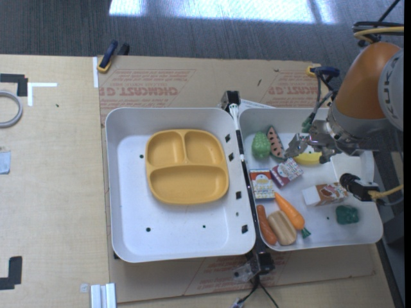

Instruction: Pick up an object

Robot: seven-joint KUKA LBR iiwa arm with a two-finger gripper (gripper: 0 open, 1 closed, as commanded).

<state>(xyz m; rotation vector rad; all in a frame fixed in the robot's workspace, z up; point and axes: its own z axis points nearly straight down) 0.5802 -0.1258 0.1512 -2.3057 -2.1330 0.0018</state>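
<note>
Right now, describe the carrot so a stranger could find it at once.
Look in the right-hand bin, the one crowded with toy food. Near its front edge lies the carrot, slanted beside a hot dog. It is the only bright orange, tapered piece with a green tip.

Two bins stand side by side on the bench. In the left bin lies a divided plate, nearer the far wall. The right bin holds a slice of watermelon at the far left, a small box near the middle, a carrot and a hot dog at the near side.
</note>
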